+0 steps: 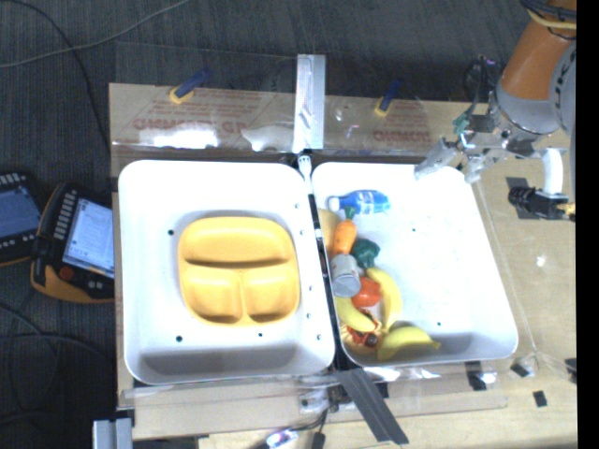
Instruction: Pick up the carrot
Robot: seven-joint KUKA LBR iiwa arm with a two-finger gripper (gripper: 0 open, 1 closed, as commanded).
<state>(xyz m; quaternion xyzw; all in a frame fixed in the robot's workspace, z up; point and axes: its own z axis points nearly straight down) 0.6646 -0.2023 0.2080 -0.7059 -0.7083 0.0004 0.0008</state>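
**Carrot untouched in the right bin, gripper off at the far corner**

Carrot (344, 236), a small orange tapered toy with a green top, likely moulded plastic: lying in the right shallow white bin (468, 279) against its left wall, well away from the fingers, below and to the left of them in the view; wedged among neighbours, with a blue-and-white bottle (360, 202) just above it, a grey can (343, 274) just below, and a red piece (366, 294) and yellow bananas (393, 335) further down. Probably light, stiff and rather slippery, not fragile; best taken across the thicker orange body, jaws set crosswise to its length, since the narrow end would likely slide out and the neighbours leave little room. Gripper (456, 154) hanging over the bin's far right corner at the rim, pointing left from the grey wrist; orange band (533, 54) above it, arm leaning in from the right. Fingers: too small and cluttered to say whether spread or closed; nothing seen between them. Yellow divided tray (239, 269) in the left bin (150, 251).
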